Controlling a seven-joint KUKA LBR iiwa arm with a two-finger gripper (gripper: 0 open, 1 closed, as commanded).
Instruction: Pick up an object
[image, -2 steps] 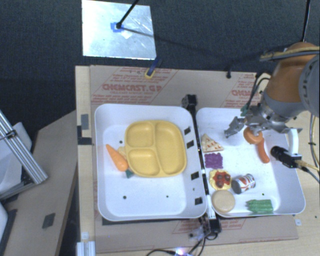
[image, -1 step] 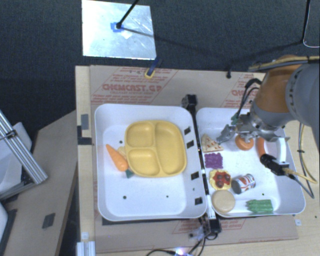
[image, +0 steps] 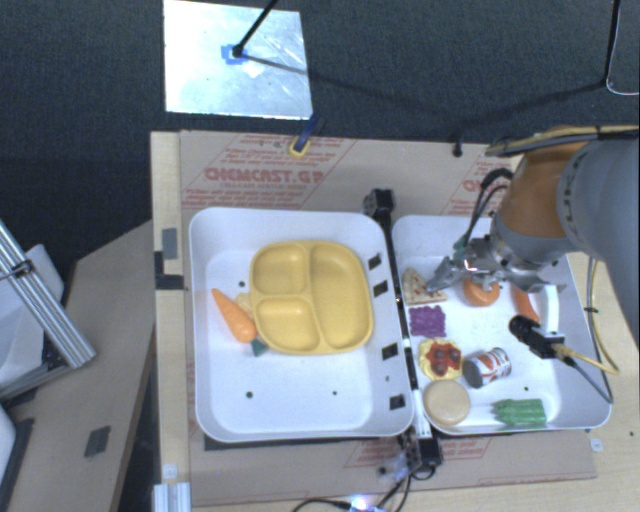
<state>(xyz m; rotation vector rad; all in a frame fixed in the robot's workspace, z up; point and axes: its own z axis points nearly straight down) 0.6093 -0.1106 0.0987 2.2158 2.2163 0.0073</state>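
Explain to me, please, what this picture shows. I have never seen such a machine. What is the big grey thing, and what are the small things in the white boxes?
The big grey thing with the orange band is a robot arm. It reaches in from the right, and one fixed camera looks down on it from above. Its gripper hangs over the right bin; whether it holds anything is not clear here. Two shallow white bins stand side by side on the bench. The left bin holds a yellow divided plate and a toy carrot. The right bin holds toy food: purple grapes, a small can, a round bun and a green vegetable.
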